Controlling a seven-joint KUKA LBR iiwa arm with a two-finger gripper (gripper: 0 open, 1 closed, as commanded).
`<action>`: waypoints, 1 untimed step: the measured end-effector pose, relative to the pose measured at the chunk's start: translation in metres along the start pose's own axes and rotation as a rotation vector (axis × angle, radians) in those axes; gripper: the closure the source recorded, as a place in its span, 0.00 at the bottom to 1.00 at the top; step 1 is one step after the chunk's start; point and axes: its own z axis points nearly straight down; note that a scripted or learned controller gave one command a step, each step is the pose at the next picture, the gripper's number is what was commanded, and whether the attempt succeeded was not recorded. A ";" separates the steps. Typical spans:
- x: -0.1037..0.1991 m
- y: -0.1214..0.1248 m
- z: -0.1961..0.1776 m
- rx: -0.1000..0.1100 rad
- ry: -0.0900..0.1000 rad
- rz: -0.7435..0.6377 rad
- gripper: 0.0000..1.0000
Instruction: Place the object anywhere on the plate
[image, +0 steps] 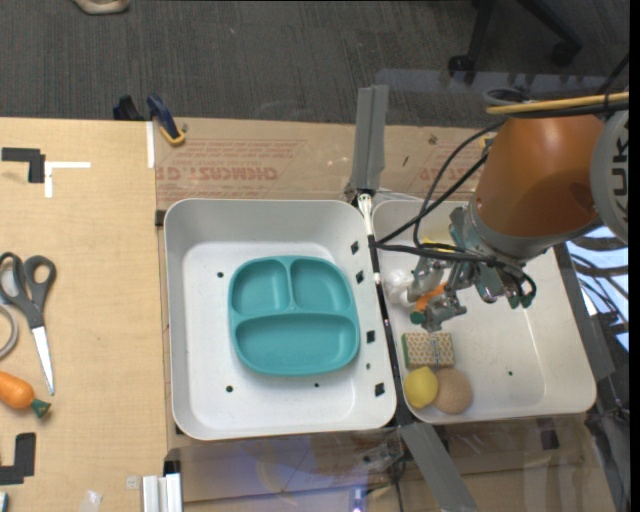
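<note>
Plate, teal and split into three compartments, lies flat in the middle of the left bin with nothing on it; its long side runs across the bin, the single wide compartment toward the near edge and the two smaller ones toward the far edge. The right bin is partly covered by the arm, whose orange band and grey wrist hide the bin's far portion, with dark cables looping across it. The gripper hangs low over the left part of the right bin, close to the wall shared with the left bin. Something small and orange shows at its tip, but it is too small and too tangled with the metal parts to say whether it lies between the fingers, and I cannot tell how far apart the jaws stand. A pale, rounded object sits just beside the gripper, half hidden by it. Nearer the front of the same bin rest a checkered sponge-like block, a yellow lemon-like fruit and a tan ball, the last two touching each other.
</note>
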 end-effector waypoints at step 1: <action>-0.024 0.085 0.011 -0.002 0.006 -0.048 1.00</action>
